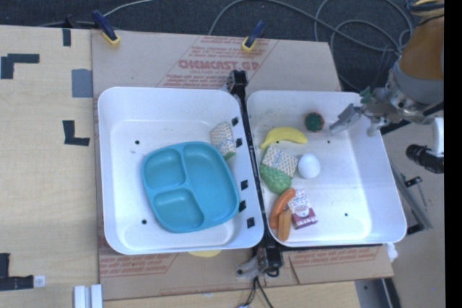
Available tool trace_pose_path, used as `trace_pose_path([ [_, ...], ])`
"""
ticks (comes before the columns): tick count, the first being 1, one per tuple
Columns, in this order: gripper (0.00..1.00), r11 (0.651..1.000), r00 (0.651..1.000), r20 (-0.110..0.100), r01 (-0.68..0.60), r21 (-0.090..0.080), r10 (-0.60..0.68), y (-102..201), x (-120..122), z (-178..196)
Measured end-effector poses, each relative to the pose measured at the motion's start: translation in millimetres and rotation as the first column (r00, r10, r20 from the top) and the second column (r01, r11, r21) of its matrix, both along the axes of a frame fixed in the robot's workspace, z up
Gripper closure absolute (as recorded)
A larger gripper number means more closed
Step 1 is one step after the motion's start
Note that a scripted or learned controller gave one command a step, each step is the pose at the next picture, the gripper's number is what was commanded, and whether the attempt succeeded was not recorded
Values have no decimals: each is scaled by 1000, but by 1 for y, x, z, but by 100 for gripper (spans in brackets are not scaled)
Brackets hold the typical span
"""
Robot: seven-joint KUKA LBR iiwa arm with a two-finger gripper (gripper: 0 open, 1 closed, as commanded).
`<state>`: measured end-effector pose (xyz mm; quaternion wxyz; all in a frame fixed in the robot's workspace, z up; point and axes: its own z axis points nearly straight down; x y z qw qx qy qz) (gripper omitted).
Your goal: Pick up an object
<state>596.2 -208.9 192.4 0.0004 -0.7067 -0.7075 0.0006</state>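
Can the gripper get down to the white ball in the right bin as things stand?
Probably yes. The gripper hangs over the right bin, and the white ball lies uncovered with bare floor on its right side, though a patterned packet sits close on its left.

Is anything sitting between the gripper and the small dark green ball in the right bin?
Nothing visible does. The gripper sits right of the small dark green ball, with bare white floor of the right bin between them.
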Motion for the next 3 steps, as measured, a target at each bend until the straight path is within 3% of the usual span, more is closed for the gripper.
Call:
trace_pose_path([
  [1, 0, 1000, 1000, 6, -3, -2, 3, 1, 54, -105],
  [2, 0, 1000, 1000, 6, -1, -1, 1, 34, 74, -106],
  [3, 100, 1000, 1000, 5, -2, -5, 2, 32, 73, -96],
])
